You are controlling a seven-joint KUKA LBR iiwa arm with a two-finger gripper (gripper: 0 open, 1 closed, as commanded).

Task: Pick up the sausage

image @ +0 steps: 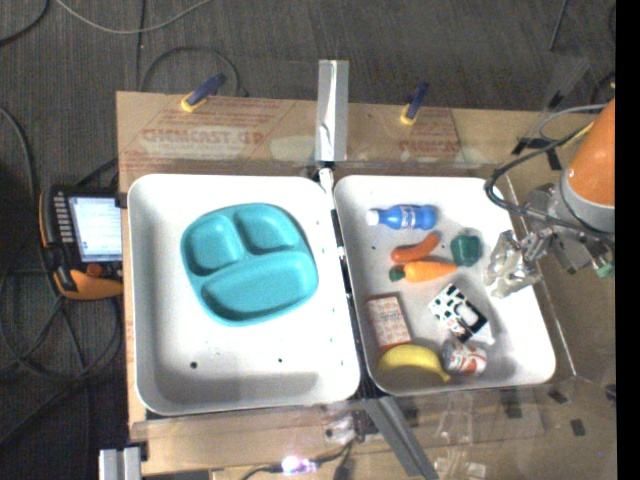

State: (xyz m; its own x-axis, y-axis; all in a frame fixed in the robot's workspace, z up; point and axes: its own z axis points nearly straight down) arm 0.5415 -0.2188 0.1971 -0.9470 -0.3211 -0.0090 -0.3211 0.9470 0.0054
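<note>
Short reddish-orange sausage (416,247) lies in right white bin (540,363), touching orange carrot (430,269) just below it, blue bottle (403,217) just above. Pale two-finger gripper (508,266) hovers well right of sausage, jaws' state unclear. Risk: crowding, fingers may snag carrot instead

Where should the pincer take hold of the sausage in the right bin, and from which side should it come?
Probably at the middle of the sausage, coming from above. It lies flat and slanted, so the pincer should close across its narrow width. The carrot lies close along its lower side, and the blue bottle is just above; the upper right end has more free room if the middle proves too tight.
</note>
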